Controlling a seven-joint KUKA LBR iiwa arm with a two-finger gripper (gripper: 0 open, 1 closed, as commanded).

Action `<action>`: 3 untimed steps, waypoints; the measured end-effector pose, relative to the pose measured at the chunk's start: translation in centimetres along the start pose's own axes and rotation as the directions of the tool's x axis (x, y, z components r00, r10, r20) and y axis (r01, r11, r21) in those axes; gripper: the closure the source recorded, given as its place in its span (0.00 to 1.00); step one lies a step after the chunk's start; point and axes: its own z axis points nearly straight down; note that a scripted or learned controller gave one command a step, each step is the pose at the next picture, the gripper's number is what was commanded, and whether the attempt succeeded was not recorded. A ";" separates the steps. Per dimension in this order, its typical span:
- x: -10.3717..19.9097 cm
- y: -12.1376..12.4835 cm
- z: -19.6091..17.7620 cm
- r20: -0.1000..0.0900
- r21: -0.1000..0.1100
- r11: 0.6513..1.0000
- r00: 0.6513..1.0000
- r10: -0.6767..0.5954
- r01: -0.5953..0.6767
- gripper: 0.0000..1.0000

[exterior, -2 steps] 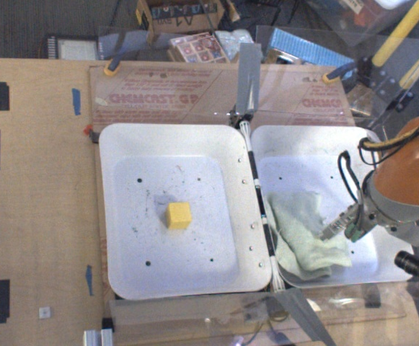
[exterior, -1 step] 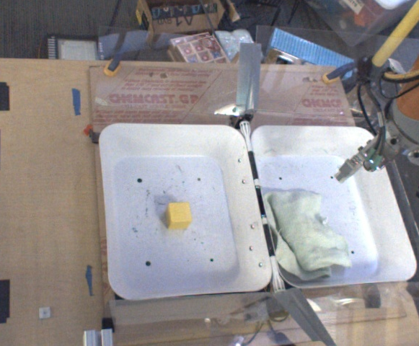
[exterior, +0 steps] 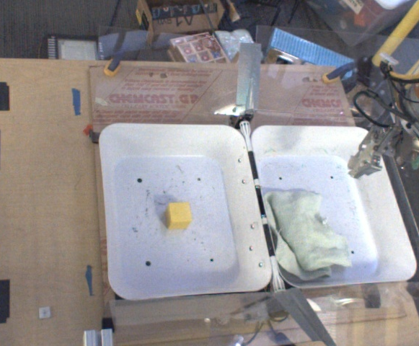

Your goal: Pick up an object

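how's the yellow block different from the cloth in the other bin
The yellow block is small, cube-shaped and bright yellow; the cloth is larger, crumpled and pale green. The block sits mid-bin in the left bin; the cloth lies against the right bin's near-left side.

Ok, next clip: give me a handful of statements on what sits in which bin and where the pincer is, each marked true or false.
1. A yellow block lies in the left bin. True.
2. A crumpled pale cloth lies in the right bin. True.
3. The cloth lies beside the block in the same bin. False: each is in its own bin, apart.
4. The pincer hangs over the left bin, above the block. False: it is at the right bin's upper right corner.
5. The cloth fills the right bin's far half. False: it lies in the near half, against the divider side.
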 end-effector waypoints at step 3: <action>-5.5 -3.8 -1.1 0.002 -0.002 0.227 0.227 -0.974 0.974 1.00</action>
